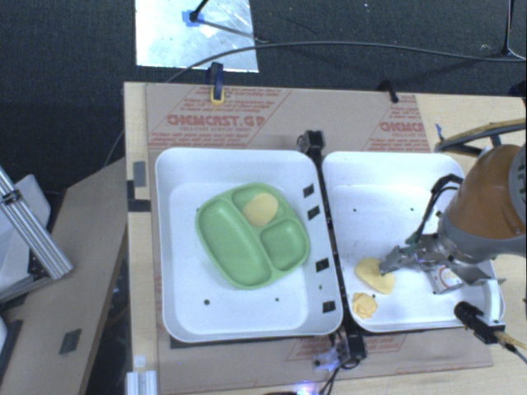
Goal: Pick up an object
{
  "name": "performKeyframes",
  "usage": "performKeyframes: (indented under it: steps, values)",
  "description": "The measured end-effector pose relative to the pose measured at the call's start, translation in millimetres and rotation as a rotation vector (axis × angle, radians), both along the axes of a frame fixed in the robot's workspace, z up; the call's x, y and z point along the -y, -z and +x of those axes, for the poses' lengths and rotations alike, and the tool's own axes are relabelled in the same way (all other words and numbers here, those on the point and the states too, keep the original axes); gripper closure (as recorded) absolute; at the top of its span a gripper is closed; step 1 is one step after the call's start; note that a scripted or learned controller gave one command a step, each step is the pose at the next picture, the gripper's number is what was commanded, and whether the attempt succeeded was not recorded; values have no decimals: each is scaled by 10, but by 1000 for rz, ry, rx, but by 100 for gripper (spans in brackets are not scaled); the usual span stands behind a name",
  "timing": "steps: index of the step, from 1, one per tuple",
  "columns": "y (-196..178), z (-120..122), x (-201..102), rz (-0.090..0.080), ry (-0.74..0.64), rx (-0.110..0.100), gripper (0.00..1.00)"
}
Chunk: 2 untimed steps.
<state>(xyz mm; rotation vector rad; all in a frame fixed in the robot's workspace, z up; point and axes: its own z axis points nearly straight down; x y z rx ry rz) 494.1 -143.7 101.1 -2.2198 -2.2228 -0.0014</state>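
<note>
A green divided plate (239,245) lies in the left bin (177,188), with a pale yellow round item (261,209) in its upper compartment. In the right bin (370,192), a yellow flat piece (375,276) lies near the front left, and a smaller yellow lump (364,304) sits just below it at the front edge. My gripper (394,261) reaches in from the right and is down at the right edge of the yellow flat piece, touching or nearly touching it. The orange wrist band (490,200) sits above it.
The two white bins sit side by side on a cardboard sheet (272,113), joined by black clips (317,212) along the divider. A black cable (440,196) loops by the wrist. A small tag-like item (447,280) lies in the right bin beneath the arm.
</note>
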Motion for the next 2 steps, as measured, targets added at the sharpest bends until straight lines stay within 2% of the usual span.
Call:
performKeyframes:
  steps: [1,2]
  values:
    - [128,32,13,-3,2,8,0]
    - [33,41,13,-5,2,11,100]
